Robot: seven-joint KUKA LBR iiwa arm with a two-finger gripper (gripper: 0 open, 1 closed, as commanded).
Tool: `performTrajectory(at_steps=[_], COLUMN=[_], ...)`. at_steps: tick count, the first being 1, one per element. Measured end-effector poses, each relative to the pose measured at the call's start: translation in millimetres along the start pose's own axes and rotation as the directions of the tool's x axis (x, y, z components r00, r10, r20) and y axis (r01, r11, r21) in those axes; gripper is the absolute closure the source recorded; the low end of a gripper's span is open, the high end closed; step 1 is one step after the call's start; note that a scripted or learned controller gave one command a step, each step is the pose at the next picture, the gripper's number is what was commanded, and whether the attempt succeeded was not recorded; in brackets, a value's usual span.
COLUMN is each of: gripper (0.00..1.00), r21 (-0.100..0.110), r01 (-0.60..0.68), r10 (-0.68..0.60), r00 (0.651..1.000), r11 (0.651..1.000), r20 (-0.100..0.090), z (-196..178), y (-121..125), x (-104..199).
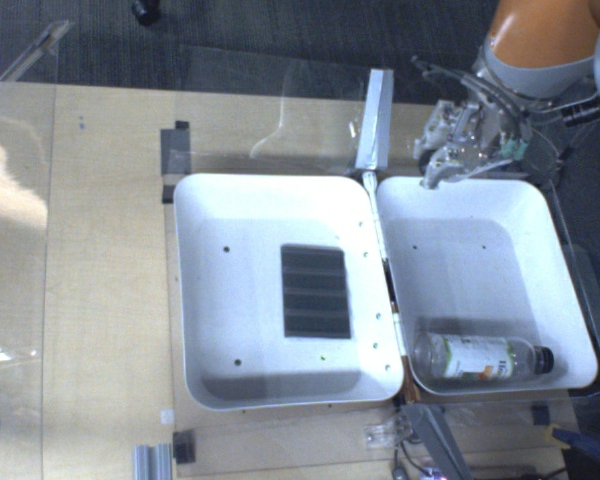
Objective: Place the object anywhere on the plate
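A clear bottle [485,358] with a white label and dark cap lies on its side along the near wall of the right bin [540,218]. The plate [315,290], a dark grey ribbed rectangle, rests flat in the middle of the left bin [210,228]. My gripper [448,156] hangs over the far rim of the right bin, well away from the bottle and off to the right of the plate. Nothing shows in its grasp.
A metal post [373,118] stands upright at the back between the two bins. Loose cables [520,148] trail beside the wrist. The wooden bench [90,298] stretches out left of the bins under a clear sheet.
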State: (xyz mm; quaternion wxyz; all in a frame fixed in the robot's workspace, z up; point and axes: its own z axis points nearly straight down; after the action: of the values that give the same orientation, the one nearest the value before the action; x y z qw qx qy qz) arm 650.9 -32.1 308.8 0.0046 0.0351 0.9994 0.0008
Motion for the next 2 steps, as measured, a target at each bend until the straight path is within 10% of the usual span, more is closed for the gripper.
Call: performTrajectory(at_steps=[2], gripper=[1.00], r21=[0.000], r01=[-0.241], r10=[0.241], r00=[0.971], r11=[0.971], r20=[-0.004], z=[82], y=[85], x=[74])
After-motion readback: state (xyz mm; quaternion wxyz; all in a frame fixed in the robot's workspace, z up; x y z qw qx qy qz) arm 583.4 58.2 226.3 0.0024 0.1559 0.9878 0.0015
